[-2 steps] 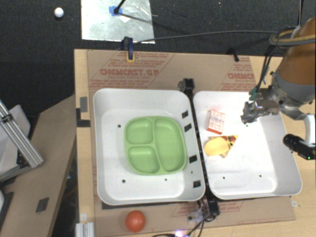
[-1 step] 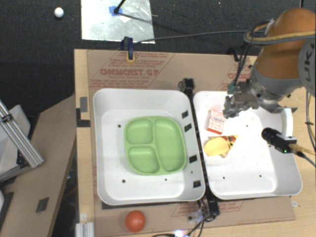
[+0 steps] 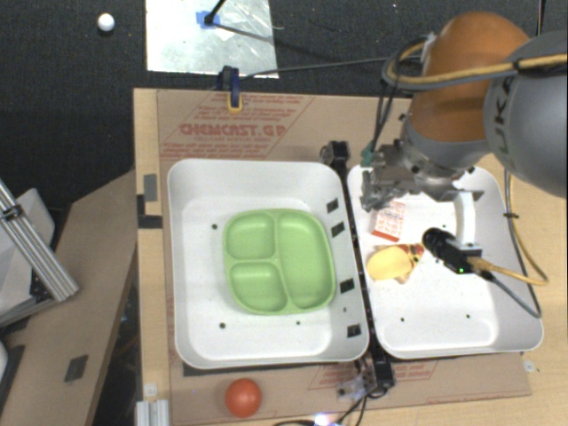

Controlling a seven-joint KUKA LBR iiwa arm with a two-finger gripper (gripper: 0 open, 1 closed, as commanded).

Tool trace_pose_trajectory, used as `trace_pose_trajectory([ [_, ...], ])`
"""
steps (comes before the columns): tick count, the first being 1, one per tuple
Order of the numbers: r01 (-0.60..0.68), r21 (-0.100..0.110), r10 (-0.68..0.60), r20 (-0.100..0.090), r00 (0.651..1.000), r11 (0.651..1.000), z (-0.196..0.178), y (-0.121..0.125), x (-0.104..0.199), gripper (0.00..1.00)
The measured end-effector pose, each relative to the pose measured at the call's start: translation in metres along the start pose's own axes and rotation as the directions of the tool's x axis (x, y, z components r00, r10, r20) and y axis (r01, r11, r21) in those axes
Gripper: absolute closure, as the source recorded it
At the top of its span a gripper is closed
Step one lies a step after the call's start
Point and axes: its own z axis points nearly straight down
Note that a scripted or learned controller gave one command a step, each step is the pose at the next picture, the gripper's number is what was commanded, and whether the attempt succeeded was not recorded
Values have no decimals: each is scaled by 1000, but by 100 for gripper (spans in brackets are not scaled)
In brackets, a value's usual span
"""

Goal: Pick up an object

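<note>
Your tool (image 3: 380, 192) hung low over the far left corner of the right bin (image 3: 461, 327), and you could not tell whether it was spread or pressed together. Just beside it on the near side lay a red-and-white packet (image 3: 389, 223), then a yellow piece (image 3: 387, 263), both close to the wall shared with the left bin (image 3: 195, 238). That bin carried a green divided plate (image 3: 279, 260) at its middle. The right bin's near half showed open white floor. Out on the counter (image 3: 293, 118), an orange ball (image 3: 242, 397) sat past the left bin's near edge.
</note>
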Motion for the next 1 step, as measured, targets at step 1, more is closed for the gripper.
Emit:
trace_pose_trajectory([
  [1, -1, 0, 1, 0, 1000, 1000, 2, 11, 52, 100],
])
